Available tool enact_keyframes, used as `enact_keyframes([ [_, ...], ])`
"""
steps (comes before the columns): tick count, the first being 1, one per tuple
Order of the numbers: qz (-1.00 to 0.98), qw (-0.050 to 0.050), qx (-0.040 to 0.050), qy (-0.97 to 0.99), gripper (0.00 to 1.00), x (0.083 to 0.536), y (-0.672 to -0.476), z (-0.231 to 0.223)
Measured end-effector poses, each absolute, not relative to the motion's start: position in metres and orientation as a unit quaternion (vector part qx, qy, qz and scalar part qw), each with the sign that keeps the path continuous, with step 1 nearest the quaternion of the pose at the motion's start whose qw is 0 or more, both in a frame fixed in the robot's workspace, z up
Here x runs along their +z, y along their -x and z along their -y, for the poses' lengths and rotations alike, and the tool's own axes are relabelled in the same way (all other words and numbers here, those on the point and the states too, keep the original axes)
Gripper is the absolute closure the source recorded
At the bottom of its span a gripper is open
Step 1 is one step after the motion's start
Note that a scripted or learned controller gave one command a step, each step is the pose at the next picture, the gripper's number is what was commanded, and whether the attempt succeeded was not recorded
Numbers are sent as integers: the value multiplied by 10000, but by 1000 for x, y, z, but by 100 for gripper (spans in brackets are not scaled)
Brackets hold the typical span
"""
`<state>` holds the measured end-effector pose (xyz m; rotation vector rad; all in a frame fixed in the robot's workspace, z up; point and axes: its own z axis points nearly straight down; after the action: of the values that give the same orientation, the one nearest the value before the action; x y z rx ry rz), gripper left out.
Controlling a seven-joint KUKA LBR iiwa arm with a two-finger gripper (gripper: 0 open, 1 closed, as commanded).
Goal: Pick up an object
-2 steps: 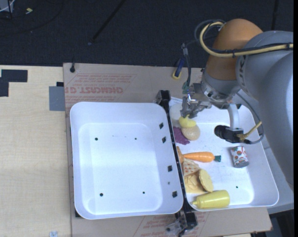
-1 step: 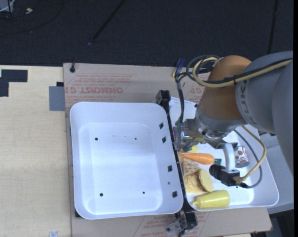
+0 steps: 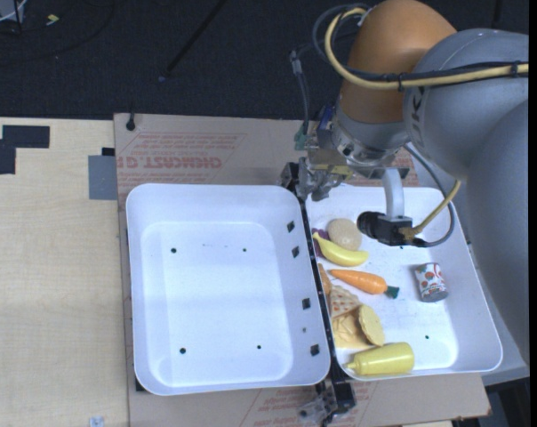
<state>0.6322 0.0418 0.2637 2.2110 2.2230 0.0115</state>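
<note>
My gripper [image 3: 316, 183] hangs over the far left corner of the right bin [image 3: 478, 302], close to the wall between the two bins. Just below it in that bin lie a beige egg-shaped piece [image 3: 344, 231] and a yellow banana [image 3: 340, 253]. Nearer the front lie an orange carrot [image 3: 361, 281], a waffle-like cracker [image 3: 340, 306], a tan slice [image 3: 372, 325] and a yellow bottle [image 3: 381, 359]. A small red-and-white can [image 3: 430, 283] stands toward the right. Nothing is seen held by the gripper.
The left bin [image 3: 146, 205] sits beside the right one, their walls touching. A black part [image 3: 383, 228] with a yellow cable hangs from the arm above the right bin. Cardboard [image 3: 188, 154] lies under both bins, on a wooden bench [image 3: 46, 283].
</note>
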Motion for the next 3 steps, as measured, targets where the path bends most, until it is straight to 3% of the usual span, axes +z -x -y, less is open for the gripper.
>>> enact_keyframes([
  [1, -7077, 39, 42, -7065, 100, 381, -646, -42],
  [2, -7075, -1, -4, -7067, 100, 397, -644, -62],
  [3, -7080, 12, 17, -7062, 100, 470, -644, -79],
])
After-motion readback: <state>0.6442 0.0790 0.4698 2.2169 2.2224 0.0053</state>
